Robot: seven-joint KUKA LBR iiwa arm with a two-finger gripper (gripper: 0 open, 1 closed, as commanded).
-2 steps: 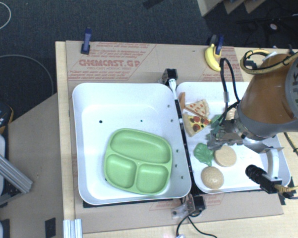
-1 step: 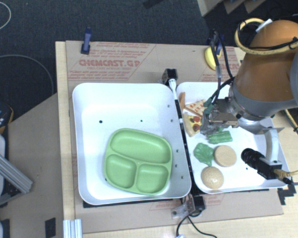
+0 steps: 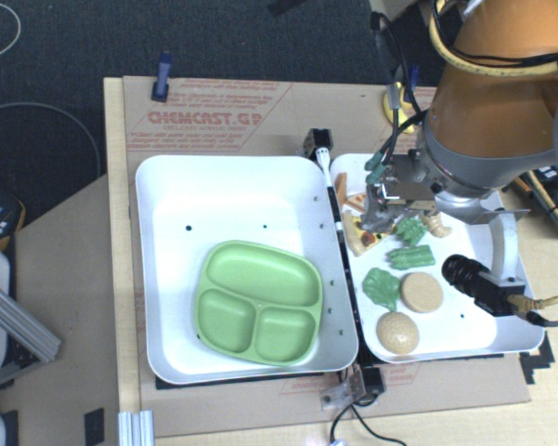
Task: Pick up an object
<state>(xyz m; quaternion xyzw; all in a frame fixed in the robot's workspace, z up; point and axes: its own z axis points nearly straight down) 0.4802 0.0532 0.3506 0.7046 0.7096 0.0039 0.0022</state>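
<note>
- The gripper (image 3: 381,210) hangs over the upper left part of the right bin (image 3: 478,333), close to the wall shared with the left bin (image 3: 167,249).
- Claw state: cannot be told, as the wrist body hides the tips from above.
- Nearest candidate: an orange and white piece (image 3: 360,237) lies just below and left of the claw, against the bin's left wall. Its long axis appears to run up and down the frame.
- A green piece (image 3: 412,257) lies lower right of the claw, with its long axis across the frame.
- Two tan round pieces (image 3: 421,293) (image 3: 397,333) sit farther toward the lower edge.
- Judgement: the coming move is a short descent, shifted slightly to lower left.
</note>
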